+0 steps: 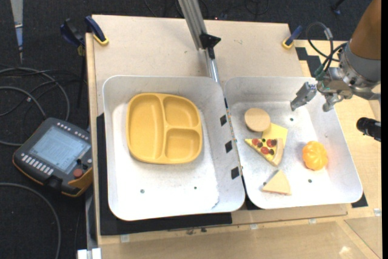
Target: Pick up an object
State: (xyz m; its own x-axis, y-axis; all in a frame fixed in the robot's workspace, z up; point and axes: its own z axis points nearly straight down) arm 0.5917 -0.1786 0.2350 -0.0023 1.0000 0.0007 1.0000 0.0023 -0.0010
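Nearby: yellow tray (pixel 163 128) left bin (pixel 115 148); pizza slice (pixel 267 147) right.

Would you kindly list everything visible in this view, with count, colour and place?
Bins: two, white, side by side on the bench.
Divided tray: one, yellow, left bin.
Round biscuit: one, tan, right bin, upper middle.
Pizza slice: one, yellow with red spots, just below the biscuit.
Wedge: one, pale tan, right bin's near side.
Pumpkin-like toy: one, orange, right bin's right side.
Pendant: one, grey and orange, floor at left.
Gripper: one, grey, fingers apart, above the right bin's far right corner.
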